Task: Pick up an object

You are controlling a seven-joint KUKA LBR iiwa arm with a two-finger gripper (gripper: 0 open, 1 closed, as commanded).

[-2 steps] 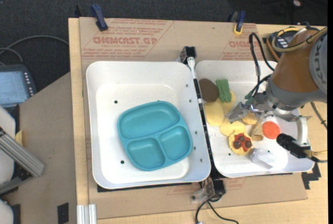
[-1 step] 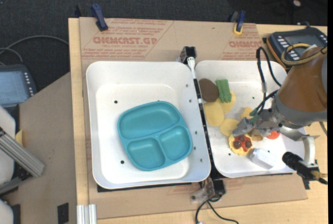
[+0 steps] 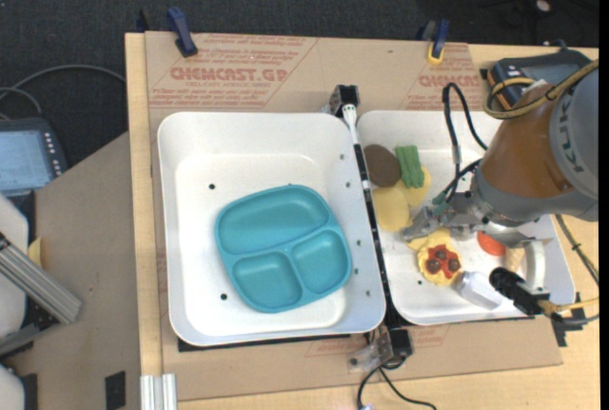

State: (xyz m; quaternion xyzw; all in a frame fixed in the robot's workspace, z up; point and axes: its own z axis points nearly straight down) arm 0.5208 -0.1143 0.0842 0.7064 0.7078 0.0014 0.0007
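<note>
Surface [image 3: 238,75]: one tan board. It carries 2 white bins side by side, with 2 blue clamps on its upper edge, one at upper left [image 3: 181,29] and one at upper right [image 3: 436,39].

Left bin [image 3: 181,142]: 1 thing, a teal plate [image 3: 283,246] with 3 compartments, lying flat in the lower middle. The bare floor is widest above the plate, with a narrower strip down its left side. The plate's right corner comes close to the wall shared with the other bin.

Right bin [image 3: 419,123]: 5 loose things counted, all in its left half.
- 1 brown lump [image 3: 383,165], near the shared wall, upper part.
- 1 green block [image 3: 410,166], just beside the lump on its right.
- 1 yellow piece [image 3: 390,206], directly below those two.
- 1 yellow disc with red topping [image 3: 440,261], lower middle.
- 1 orange piece [image 3: 490,244], right of the disc and partly under the robot.

The cluster is tight, with little gap between neighbours. There is bare floor along the bin's top strip and its lower left corner.

Pincer [image 3: 428,225]: low over the right bin, between the yellow piece and the disc. I cannot tell whether it is spread or pressed together, and nothing is seen pinched. The arm [image 3: 533,161] covers the bin's right half.
</note>
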